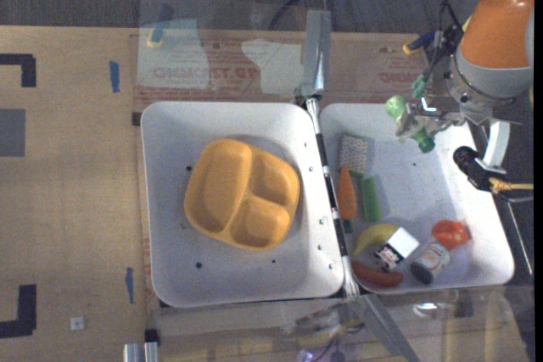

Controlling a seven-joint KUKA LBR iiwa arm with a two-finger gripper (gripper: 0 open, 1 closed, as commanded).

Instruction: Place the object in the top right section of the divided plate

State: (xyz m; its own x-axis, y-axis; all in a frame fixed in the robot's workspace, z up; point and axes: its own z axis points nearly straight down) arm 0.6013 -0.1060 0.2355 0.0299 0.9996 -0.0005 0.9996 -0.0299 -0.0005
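End effector point(416, 125) hovers over upper part of right white bin point(475, 267), green-tipped; finger state: cannot tell, and no item seen in it. Below it lie candidate objects: orange carrot-shaped piece point(347, 192) beside green stick point(371, 196), yellow rounded piece point(376, 236), red tomato-like piece point(450, 233), small grey can point(429, 261). Which one is the task's object is not clear. Yellow divided plastic plate point(243, 193) sits in left white bin point(170, 267), well to end effector's left and lower. Judgement: step in hand is the pick. Descend straight onto an isolated item; crowded ones near the bin wall risk a miss.
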